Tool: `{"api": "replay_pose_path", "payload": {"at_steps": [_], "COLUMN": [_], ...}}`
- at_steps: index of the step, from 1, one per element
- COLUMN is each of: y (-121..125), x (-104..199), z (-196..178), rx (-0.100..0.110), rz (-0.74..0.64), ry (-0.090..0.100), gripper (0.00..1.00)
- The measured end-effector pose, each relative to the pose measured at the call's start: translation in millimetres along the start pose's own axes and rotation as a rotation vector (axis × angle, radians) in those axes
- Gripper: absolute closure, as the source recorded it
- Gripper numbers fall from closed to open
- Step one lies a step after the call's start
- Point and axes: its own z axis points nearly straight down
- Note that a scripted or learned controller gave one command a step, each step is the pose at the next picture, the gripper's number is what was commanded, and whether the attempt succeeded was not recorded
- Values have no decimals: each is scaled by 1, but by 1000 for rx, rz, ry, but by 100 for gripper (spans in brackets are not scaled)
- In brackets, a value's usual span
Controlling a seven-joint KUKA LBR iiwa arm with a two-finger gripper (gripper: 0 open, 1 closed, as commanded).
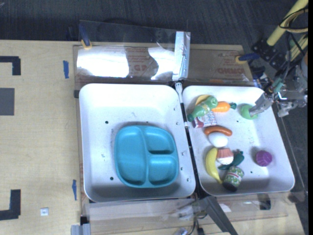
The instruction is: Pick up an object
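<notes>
Where the bench (39, 131) carries them, two white bins sit side by side, touching along their inner edges. One blue tray (145, 155), divided into three compartments, lies in the left bin (93, 106), toward its near edge.

Contents of the right bin (279, 146), counted: one banana (211, 164) near the near-left corner; one can (233, 177) just beside it at the near edge; one small red-and-white item (225, 156) touching the banana; one white egg (218, 140) near the middle; one orange sausage (218, 130) just beyond the egg; one carrot (222, 107) toward the far edge; one cluster of green, yellow and pink items (203, 110) at the far-left corner, too tangled to count apart; one green round piece (244, 111) toward the far-right corner; one purple round piece (263, 157) near the right edge.

One arm enters over the far-right corner of the right bin, its links and cables massed above the rim. The gripper (255, 111) slants down and leftward, its tip at the green round piece, touching or just beside it. Whether the jaws are apart or together cannot be told. Contact with the piece cannot be confirmed as a grasp.
</notes>
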Motion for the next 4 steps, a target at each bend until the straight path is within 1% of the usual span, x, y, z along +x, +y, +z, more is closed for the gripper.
{"api": "replay_pose_path", "payload": {"at_steps": [1, 2, 3, 4], "y": [6, 10, 48, 99], "x": [-8, 17, -17, 58], "z": [118, 193, 194, 193], "rx": [4, -7, -6, -5], "rz": [-218, -704, -139, -208], "ry": [2, -3, -3, -2], "gripper": [0, 0, 0, 0]}}
